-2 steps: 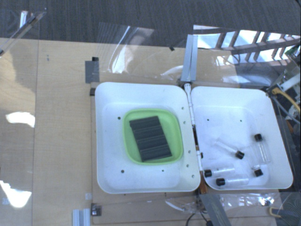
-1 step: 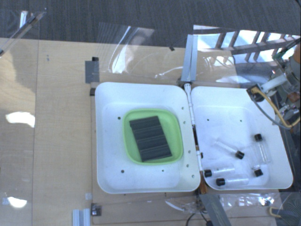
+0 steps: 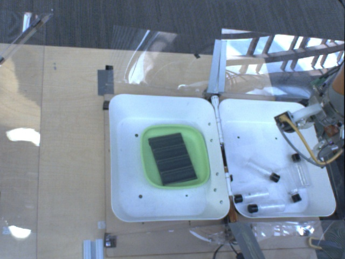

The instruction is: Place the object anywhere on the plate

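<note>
The end effector [image 3: 329, 139] is hovering over the right bin's [image 3: 253, 112] far edge; I cannot tell its state. Well to its left, the dark ridged object [image 3: 172, 158] is lying on the green plate [image 3: 200, 144] in the left bin [image 3: 124, 144].

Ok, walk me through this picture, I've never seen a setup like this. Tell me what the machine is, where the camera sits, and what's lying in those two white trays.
This is one camera fixed above a wooden bench, looking down at a slant. Two shallow white bins sit side by side. The left bin holds a green plate, squarish with rounded corners, and a dark ribbed slab lies on it, inside the rim. The right bin holds several clear vials with black caps, lying scattered toward its near side. The machine is a robot arm reaching in from the right edge, with cables looped under it. Its end effector hangs over the right bin's far right side. It is partly cut off by the picture's edge, so I cannot say whether it holds anything.
</note>
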Robot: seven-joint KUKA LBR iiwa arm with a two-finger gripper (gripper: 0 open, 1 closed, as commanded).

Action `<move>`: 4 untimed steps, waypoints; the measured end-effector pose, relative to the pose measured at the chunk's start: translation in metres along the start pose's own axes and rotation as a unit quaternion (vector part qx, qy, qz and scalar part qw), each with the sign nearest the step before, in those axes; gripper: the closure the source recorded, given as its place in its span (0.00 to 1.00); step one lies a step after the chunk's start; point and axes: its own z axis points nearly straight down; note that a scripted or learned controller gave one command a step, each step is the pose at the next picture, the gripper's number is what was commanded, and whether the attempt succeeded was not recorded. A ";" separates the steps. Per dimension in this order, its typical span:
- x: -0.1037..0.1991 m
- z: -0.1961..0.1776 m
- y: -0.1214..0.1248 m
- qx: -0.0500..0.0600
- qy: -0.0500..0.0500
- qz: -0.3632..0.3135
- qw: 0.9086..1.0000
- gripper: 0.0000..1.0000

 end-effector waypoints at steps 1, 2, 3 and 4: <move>0.009 0.041 0.053 0.000 0.001 0.030 1.000 0.00; -0.025 0.039 0.043 0.000 0.001 0.031 1.000 0.00; -0.034 0.028 0.041 0.000 0.002 0.032 0.999 0.00; -0.036 0.023 0.040 0.000 0.002 0.020 1.000 0.00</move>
